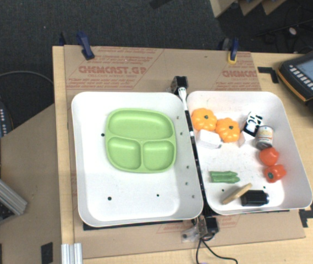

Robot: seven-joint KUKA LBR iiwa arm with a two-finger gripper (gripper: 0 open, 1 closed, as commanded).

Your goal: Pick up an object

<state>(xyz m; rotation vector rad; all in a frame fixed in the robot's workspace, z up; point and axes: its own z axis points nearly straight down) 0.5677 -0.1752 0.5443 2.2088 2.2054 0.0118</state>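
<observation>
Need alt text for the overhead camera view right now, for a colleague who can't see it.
Two shallow white bins sit side by side on a bench: the left bin holds a green divided plate, and the right bin holds small items including two orange pumpkins, two red tomatoes, a green pod and a black block.

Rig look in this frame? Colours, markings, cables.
Two shallow white bins, left bin and right bin, sit on a tan board with red CHEMCAST lettering. A blue clamp and a yellow-tipped clamp grip its far edge. A black cable trails off the near edge.
</observation>
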